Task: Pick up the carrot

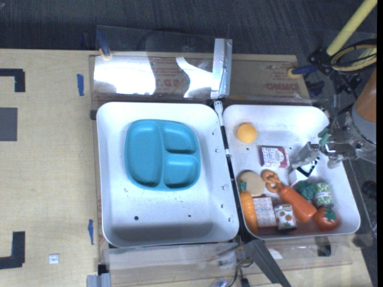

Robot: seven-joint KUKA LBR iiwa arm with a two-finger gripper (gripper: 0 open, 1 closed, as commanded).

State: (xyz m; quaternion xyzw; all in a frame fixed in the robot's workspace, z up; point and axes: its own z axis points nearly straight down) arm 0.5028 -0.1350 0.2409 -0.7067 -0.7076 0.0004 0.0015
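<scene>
The carrot [297,201] is an orange tapered piece lying at a slant in the lower middle of the right bin [281,117]. Its thin end points up-left toward a small orange looped piece [270,178]. My gripper [303,161] hangs over the right side of this bin, above and slightly right of the carrot and apart from it. Its fingers [300,153] stand open, with only white bin floor showing between them.
Packed around the carrot are a green vegetable [317,191], a red tomato [327,218], two small boxes [264,211], a beige round piece [251,182] and an orange-yellow long piece [247,211]. A yellow ball [246,133] lies farther back. The left bin [114,178] holds a blue divided plate [162,154].
</scene>
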